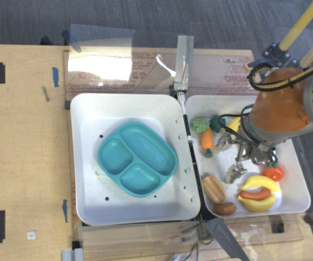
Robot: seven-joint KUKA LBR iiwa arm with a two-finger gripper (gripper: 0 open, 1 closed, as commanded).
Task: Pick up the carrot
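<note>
Orange in colour with a green top, the carrot (pixel 207 141) lies in the right-hand bin (pixel 302 192), near that bin's left wall in the right centre of the frame. It stands roughly upright in the picture, green end uppermost, just below a green leafy vegetable (pixel 200 125).

The gripper (pixel 239 157) hangs over the middle of the right-hand bin, to the right of the carrot and apart from it. Its metal fingers (pixel 234 172) point down and toward the lower left. Nothing is visible between them. Whether they are apart or together cannot be determined from this view. The orange band (pixel 278 105) of the arm sits above the gripper at the right of the frame.

Other items in the right-hand bin: a red tomato-like piece (pixel 274 173) to the right of the gripper, a banana (pixel 260 186) lying over a red-orange piece in the lower right, a hot dog bun (pixel 213 188) and a brown sausage (pixel 225 208) at the lower left.

The left-hand bin (pixel 83 145) holds a teal compartment plate (pixel 137 158), set at a slant in its centre. Both bins rest on the tabletop (pixel 20 145), whose wooden surface fills the left of the frame.
</note>
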